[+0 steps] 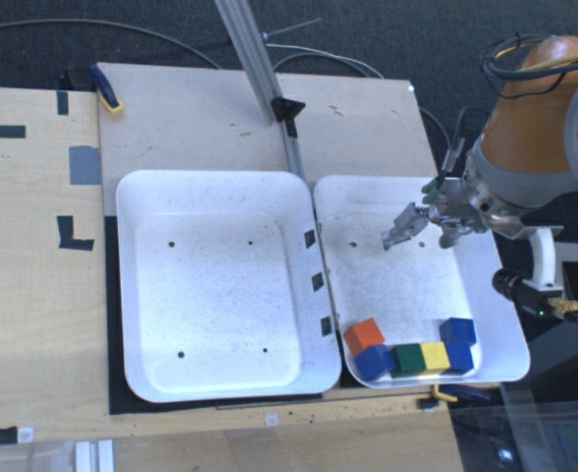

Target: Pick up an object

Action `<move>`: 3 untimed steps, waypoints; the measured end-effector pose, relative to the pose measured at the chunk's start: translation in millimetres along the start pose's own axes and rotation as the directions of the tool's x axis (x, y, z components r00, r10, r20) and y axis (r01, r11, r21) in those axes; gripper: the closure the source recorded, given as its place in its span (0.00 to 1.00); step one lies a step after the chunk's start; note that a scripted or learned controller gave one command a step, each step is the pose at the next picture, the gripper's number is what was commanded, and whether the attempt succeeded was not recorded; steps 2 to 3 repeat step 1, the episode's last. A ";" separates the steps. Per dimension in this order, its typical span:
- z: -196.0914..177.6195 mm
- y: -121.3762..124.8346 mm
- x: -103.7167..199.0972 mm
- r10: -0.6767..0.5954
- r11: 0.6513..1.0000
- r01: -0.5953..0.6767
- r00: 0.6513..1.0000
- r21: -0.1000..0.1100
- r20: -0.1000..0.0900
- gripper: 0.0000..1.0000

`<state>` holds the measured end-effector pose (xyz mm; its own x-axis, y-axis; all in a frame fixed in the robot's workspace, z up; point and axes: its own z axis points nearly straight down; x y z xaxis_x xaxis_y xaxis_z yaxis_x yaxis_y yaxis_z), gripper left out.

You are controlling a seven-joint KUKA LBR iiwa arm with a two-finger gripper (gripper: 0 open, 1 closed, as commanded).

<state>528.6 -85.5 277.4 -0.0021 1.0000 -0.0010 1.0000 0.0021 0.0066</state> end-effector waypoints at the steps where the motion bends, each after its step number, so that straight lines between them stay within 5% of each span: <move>1: 83.1 11.0 -67.7 0.007 1.000 -0.007 1.000 0.015 0.000 0.00; 3: 83.1 11.0 -67.7 0.007 1.000 -0.007 1.000 0.015 0.000 0.00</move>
